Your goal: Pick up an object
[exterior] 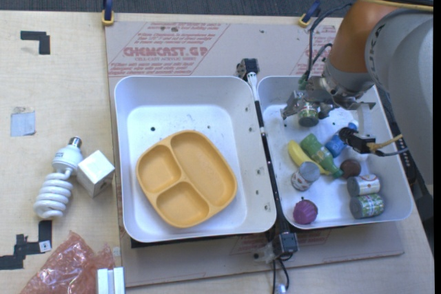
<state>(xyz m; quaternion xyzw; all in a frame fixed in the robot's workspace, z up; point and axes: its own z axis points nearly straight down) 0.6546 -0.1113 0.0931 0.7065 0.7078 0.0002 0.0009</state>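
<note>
One arm is reaching into the right-hand bin (386,217) from its far right side, and its gripper (308,107) is hanging low over the far left part of that bin, right above a small dark green round object (308,116). How far the gripper is spread cannot be told from this slant, nor whether it has hold of anything. That green object, the likeliest thing to pick, is lying directly under the gripper, almost touching, so the coming move looks to be a short straight descent rather than a sideways shift. Nearer the front of the bin from it, a yellow banana-like piece (298,152) and a green bottle (318,151) are lying side by side, their long axes running diagonally.
</note>
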